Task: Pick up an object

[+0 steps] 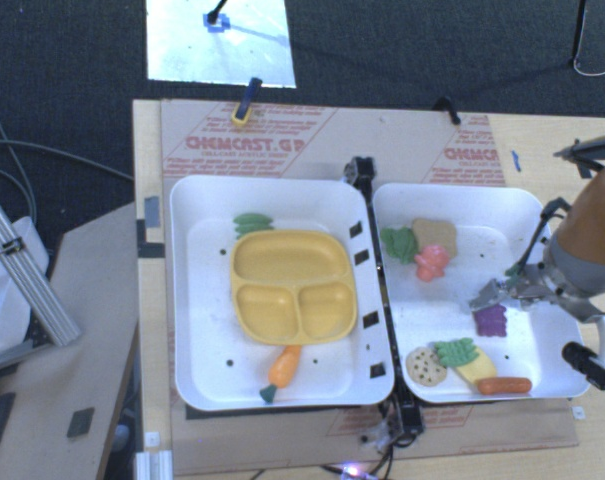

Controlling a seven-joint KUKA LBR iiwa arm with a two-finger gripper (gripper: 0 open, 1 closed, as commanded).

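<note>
- Gripper (pixel 489 296) sits low in the right bin (pixel 522 208), arm reaching in from the right edge. Can't tell whether it is open or closed — too small and blurred at the tip.
- Purple grape bunch (pixel 491 319) lies just beside the tip, on its near side. Contact unclear; nothing visibly clamped.
- Right bin, far-left zone: green leafy piece (pixel 399 242), brown toast slice (pixel 436 234), pink piece (pixel 432 261) — clustered, touching or nearly so.
- Right bin, near edge: cookie (pixel 424 366), green leafy piece on a yellow chunk (pixel 472 366), orange sausage-like piece (pixel 504 386) hard against the near wall.
- Open floor in the right bin: the middle strip between the far cluster and the near row, plus the far-right corner.
- Left bin (pixel 197 268): yellow divided plate (pixel 292 286) takes the centre, tilted slightly. Green leaf (pixel 252 223) just past its far-left rim; carrot (pixel 283 367) touching its near rim.
- Left bin has bare margin along the left wall and both near corners.
- Black clips (pixel 365 258) run down the shared divider between the two bins.
</note>
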